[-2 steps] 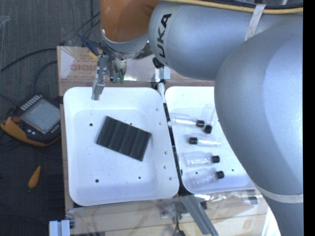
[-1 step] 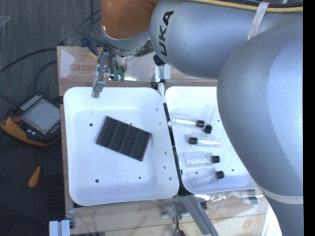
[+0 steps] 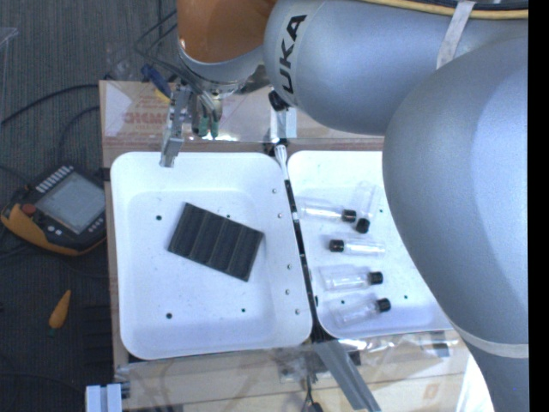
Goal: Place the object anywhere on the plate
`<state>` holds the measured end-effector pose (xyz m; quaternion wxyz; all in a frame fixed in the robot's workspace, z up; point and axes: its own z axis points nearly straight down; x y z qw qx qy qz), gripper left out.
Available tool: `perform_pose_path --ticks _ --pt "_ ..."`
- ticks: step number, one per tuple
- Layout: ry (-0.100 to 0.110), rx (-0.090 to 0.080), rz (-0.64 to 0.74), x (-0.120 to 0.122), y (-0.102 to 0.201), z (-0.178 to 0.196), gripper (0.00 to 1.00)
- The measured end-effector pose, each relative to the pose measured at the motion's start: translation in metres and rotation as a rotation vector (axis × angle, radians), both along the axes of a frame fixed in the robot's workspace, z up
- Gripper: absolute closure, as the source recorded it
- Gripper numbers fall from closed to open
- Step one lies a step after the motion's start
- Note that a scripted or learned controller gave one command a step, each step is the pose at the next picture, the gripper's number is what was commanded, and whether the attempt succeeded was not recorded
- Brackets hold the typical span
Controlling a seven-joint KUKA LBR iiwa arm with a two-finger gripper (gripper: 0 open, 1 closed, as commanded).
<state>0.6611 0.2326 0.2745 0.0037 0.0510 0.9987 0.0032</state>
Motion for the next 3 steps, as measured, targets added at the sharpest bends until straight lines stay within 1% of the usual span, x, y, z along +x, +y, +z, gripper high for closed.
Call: perform_pose_path --ticks 1,2,3 --pt "0.006 -0.006 0.053 -0.065 0.001 0.022 1.0" --pt "0.0 -0.006 0.565 -0.017 0.001 0.125 1.0" --pt "0.004 -0.004 0.6 0.005 0.002 0.03 1.0"
